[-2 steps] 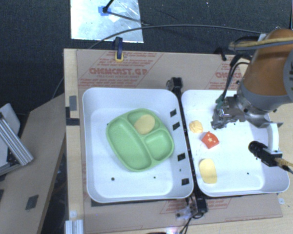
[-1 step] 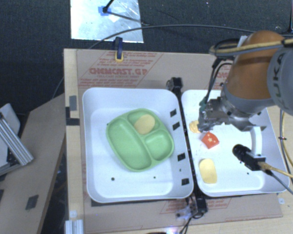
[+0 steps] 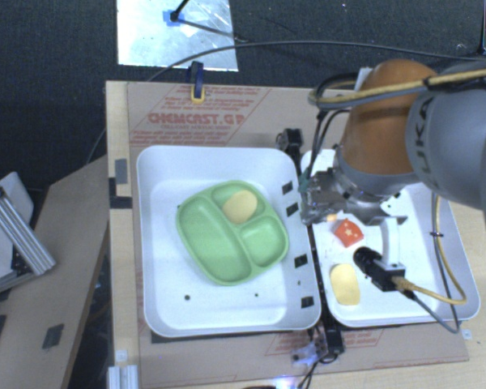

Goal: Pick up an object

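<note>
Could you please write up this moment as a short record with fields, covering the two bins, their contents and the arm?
left bin: holds a green divided plate, lying flat
plate contents: one pale yellow object in its upper compartment
right bin: a red object and a pale yellow object, lying apart
arm: reaches in from the right, above the right bin
gripper: near the right bin's left wall, beside the red object
held object: none visible
</note>
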You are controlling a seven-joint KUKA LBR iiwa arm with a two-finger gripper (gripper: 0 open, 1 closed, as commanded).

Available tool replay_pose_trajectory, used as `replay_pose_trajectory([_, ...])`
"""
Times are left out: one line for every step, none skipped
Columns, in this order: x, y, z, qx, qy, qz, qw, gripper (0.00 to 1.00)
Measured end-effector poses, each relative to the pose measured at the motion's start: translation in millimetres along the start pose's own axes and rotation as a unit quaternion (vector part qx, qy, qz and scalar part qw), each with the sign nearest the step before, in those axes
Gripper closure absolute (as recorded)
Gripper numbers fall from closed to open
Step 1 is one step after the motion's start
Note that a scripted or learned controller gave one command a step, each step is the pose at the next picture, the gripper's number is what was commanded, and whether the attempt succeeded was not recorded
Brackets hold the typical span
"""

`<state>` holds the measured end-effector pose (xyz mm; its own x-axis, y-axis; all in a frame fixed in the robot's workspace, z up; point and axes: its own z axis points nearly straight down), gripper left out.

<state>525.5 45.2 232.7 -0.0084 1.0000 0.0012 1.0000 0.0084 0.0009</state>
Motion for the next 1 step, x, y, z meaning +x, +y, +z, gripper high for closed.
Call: replay_pose_trajectory([42.7,-10.4,1.9,0.000,0.000,0.000,1.0000,1.00])
